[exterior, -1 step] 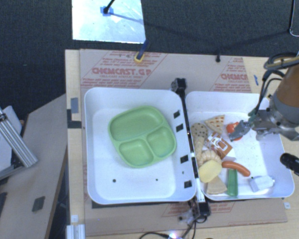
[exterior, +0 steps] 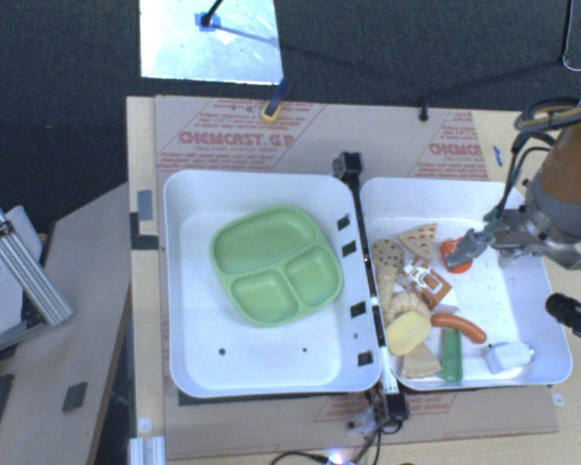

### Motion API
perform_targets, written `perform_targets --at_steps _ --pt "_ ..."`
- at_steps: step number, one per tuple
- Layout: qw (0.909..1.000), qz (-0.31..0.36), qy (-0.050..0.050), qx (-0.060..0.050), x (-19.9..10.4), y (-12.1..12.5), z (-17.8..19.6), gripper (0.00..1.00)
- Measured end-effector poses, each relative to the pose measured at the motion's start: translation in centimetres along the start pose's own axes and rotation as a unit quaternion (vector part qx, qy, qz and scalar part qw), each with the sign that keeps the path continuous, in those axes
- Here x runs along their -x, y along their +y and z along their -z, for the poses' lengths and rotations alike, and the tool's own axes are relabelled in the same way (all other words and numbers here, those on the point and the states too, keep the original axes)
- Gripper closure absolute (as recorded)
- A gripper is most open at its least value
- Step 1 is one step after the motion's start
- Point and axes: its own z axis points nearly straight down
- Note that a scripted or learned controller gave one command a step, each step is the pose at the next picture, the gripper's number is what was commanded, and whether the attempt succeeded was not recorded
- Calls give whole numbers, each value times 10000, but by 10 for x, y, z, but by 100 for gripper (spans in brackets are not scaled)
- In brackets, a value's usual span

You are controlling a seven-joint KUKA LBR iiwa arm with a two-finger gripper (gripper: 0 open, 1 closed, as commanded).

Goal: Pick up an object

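My pincer (exterior: pixel 465 250) hung low over the red toy (exterior: pixel 455 257) in the right bin (exterior: pixel 547 308); whether it had closed on anything, I couldn't tell. Off-centre contact risked nudging it away towards the crackers (exterior: pixel 418 237).

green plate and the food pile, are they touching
Apart. The camera view shows the green plate in the left bin and the food pile in the right bin, divided by the bins' walls.
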Motion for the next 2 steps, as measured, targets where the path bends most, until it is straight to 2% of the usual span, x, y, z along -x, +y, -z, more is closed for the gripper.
perform_targets --at_steps 2 --pt "10000 -12 6 -10 5 6 -94 0"
